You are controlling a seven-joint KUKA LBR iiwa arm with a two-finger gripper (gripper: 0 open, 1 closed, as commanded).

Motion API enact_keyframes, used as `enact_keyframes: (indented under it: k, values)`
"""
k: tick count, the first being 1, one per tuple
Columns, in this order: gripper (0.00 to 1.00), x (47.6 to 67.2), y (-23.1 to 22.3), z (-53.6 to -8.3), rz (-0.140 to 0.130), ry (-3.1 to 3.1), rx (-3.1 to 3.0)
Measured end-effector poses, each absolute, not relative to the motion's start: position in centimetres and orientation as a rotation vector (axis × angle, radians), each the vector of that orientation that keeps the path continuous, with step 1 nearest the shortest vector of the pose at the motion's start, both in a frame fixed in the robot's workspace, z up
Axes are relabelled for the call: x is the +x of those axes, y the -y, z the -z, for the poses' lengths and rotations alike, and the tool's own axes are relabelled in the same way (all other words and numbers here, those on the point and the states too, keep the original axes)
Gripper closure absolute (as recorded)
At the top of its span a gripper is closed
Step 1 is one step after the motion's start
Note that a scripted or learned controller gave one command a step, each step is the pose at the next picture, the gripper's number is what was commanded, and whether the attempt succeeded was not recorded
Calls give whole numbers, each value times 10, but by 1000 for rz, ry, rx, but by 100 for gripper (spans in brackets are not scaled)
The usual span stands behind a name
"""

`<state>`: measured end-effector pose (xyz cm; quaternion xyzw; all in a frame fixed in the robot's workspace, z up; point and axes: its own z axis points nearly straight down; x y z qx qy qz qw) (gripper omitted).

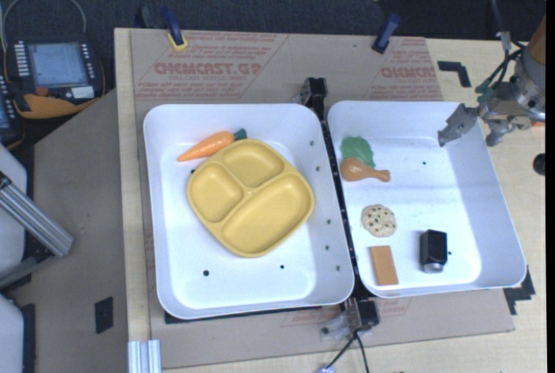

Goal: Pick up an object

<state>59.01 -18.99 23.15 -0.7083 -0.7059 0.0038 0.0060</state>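
Note:
My gripper (475,130) hangs over the far right corner of the right bin (486,189), its two fingers spread open with nothing between them. In that bin lie a green leafy piece (356,149), a tan drumstick (364,173), a speckled cookie (378,220), a brown cracker (382,265) and a small black block (433,248). All of them sit to the left of and nearer than the gripper. The left bin (173,258) holds a yellow divided plate (250,196) and an orange carrot (206,146) at the plate's far left edge.
The two bins sit side by side on a cardboard sheet (260,68) held by clamps (176,37) at the back. A control pendant (52,72) lies off the bench at the far left. Bare white floor shows in the right bin's middle and right.

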Motion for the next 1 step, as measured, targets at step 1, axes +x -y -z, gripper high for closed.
enact_keyframes:
  k: [1]
  values:
    - [0, 593, 189, -239, -1, 2221, -2221]
